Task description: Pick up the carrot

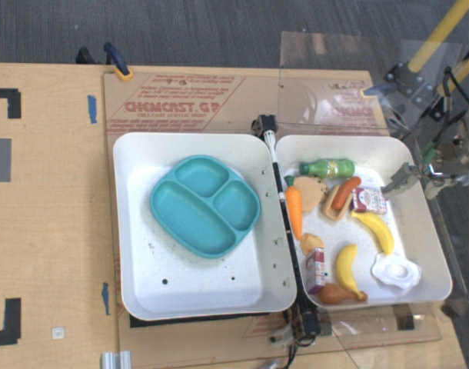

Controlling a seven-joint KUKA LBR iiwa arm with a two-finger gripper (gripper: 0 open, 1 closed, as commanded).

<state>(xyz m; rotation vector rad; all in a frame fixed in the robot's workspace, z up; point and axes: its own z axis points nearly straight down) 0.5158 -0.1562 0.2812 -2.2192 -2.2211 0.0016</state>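
Evidently the approach is only starting; the tool [397, 181] hovers, its state untellable, well apart from the tapered orange carrot [294, 211]; next it must cross and descend.

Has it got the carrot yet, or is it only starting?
Only starting, it seems. Done: nothing visible, since the carrot lies in the right bin by its left wall, beside the hot dog. In hand: the gripper is at the bin's right side, apart from the carrot. Left: reaching across, gripping and lifting.
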